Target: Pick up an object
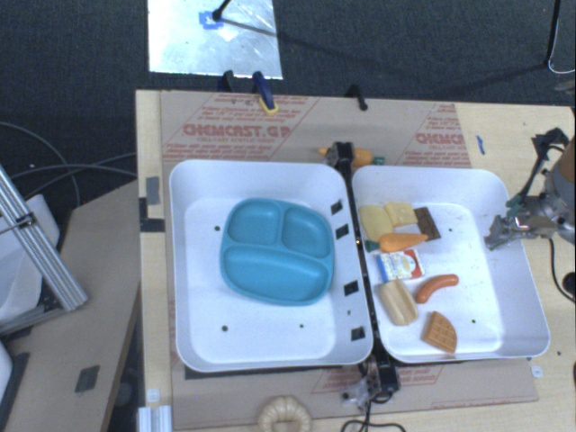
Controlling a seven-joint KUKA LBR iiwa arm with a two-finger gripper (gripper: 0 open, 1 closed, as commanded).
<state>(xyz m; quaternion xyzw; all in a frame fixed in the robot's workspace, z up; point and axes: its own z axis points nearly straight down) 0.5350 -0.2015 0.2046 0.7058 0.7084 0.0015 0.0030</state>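
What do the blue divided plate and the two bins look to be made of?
Blue divided plate: likely moulded plastic, matte to satin; uniform colour, rounded compartment ridges, soft highlights.
Left bin and right bin: probably thin formed white plastic, slightly glossy; rounded corners, smooth sloped walls. Cannot rule out coated metal.

- Grey arm [560, 207] cut off by the right edge at the right-hand white bin's [504, 327] rim; its gripper [500, 231] too small and blurred to tell the finger gap
- Small carton [399, 265] label too small to read
- Pale coiled ring [286, 415] cut off by the bottom edge
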